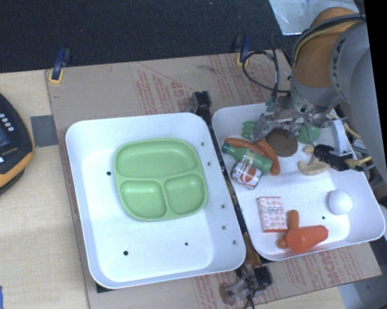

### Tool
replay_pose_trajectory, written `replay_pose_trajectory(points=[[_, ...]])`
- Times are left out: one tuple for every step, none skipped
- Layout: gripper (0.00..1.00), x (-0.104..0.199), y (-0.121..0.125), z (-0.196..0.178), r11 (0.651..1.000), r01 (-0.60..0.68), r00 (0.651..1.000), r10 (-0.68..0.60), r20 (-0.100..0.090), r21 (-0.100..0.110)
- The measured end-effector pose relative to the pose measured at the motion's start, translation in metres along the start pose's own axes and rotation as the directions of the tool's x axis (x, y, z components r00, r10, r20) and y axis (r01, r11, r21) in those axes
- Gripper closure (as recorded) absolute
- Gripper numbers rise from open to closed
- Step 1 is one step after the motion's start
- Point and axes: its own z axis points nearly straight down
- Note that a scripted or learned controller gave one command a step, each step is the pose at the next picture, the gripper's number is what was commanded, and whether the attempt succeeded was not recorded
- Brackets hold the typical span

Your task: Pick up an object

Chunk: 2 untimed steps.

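End effector: the end effector hangs low over the far end of the right bin; I cannot tell its state or whether it has anything.
Likely target: a brown round object lies just below it, beside an orange carrot-like piece.
Handling: these look like small, light, stiff plastic toys; the round one may slip, so take it across its middle.
Right bin contents: white ball, red-and-white carton, orange toy, small can.
Left bin: holds a green divided plate.
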Motion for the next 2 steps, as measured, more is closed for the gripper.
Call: replay_pose_trajectory(points=[[1.0,-0.001,0.0006,-0.0117,1.0,0.004,1.0,-0.004,0.002,0.0],[0.0,-0.001,0.0005,-0.0115,1.0,0.005,1.0,-0.005,0.002,0.0]])
